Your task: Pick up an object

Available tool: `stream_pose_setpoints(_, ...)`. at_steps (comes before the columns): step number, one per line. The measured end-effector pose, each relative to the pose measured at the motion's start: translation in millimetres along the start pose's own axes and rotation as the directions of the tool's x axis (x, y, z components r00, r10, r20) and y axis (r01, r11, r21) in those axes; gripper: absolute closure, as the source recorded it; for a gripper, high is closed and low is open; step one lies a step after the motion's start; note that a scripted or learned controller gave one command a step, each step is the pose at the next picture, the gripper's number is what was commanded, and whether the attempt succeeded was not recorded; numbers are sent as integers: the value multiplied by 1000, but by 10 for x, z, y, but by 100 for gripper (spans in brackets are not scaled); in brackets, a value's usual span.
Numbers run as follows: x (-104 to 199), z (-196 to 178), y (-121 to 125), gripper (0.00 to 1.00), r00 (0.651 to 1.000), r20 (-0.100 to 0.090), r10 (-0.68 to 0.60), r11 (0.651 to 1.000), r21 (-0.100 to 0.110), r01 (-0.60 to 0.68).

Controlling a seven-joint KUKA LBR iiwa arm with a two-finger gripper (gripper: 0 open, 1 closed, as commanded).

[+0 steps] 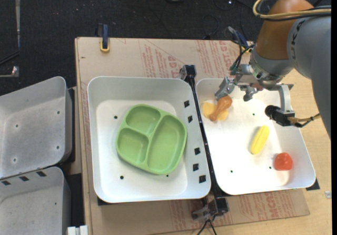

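Grey two-finger gripper (238,87) low over the back left part of the shallow white right bin (300,139), hanging from the grey arm with its orange band (276,31) that reaches in from the right. Metal fingers (225,89) spread apart with nothing between them, so open and holding nothing. Just below and left of the fingertips, a small orange-brown drumstick-shaped toy (222,107), long axis on a slant, thin end up and right toward the gripper, thick end down and left, lying against a pale yellow rounded piece (209,109); touching the fingertip or only close, hard to tell. Farther out in the same bin, a yellow corn-cob toy (258,139), long axis near upright in the view, leaning slightly right at the top. Beyond that, near the front right corner, a small red round toy (283,161). In the shallow white left bin (100,123), a light green plastic plate with three compartments (151,138), lying flat, well apart from the gripper.
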State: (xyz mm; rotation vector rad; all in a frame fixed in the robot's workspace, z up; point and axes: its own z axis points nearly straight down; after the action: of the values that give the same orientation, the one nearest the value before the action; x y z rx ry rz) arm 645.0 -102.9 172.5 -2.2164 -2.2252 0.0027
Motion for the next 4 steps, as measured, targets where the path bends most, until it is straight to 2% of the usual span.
stream_pose_setpoints(2,90,820,-27,0,1000,0,3,1000,0,-3)
stream_pose_setpoints(3,48,674,-12,100,1000,7,6,1000,-7,-6)
stream_pose_setpoints(4,23,39,-22,100,1000,0,5,1000,-7,-5)
